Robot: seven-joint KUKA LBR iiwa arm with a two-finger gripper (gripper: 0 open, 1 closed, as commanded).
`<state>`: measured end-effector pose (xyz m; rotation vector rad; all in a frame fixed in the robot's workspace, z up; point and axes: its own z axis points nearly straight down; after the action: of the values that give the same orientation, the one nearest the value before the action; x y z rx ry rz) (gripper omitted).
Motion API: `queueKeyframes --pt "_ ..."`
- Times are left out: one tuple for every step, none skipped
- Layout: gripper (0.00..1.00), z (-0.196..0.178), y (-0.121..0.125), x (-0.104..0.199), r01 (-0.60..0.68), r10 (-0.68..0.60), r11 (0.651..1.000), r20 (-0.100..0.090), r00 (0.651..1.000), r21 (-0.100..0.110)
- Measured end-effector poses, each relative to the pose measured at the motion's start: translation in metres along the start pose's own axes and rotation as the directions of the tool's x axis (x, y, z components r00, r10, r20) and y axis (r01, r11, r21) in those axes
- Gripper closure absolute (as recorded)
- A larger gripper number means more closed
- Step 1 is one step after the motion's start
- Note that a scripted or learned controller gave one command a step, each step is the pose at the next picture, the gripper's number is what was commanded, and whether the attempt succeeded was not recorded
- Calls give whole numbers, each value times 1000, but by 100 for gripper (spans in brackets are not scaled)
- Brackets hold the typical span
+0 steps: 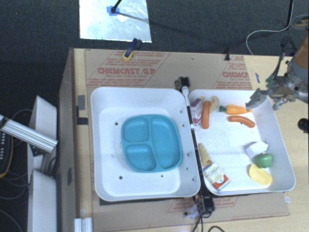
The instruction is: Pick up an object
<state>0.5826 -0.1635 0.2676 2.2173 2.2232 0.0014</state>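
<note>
The right bin [284, 151] holds several small items. An orange carrot [235, 109] and a reddish sausage [241, 121] lie near its far right side. A second sausage [205, 114] and a purple-white packet [196, 109] lie along its left wall. A white block [256, 149], a green fruit [263, 159] and a yellow lemon [260, 174] sit at the near right. A small carton [216, 174] and a tan stick [204, 153] lie at the near left. My gripper [265, 99] hovers over the bin's far right corner, just right of the carrot, with nothing seen in it.
The left bin [104, 129] bears a blue divided plate [151, 142]. A black clamp [183, 84] sits where the two bins meet at the far side. Cardboard [145, 66] lies under both bins. A cable [263, 35] loops behind the arm [297, 76].
</note>
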Motion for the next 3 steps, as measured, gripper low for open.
queueKeyframes --pt "0 183 49 -4 1 -1 1000 0 1000 -1" --pt "0 180 79 52 -5 5 999 0 1000 35" --pt "0 189 79 41 -5 6 999 -9 1000 37"
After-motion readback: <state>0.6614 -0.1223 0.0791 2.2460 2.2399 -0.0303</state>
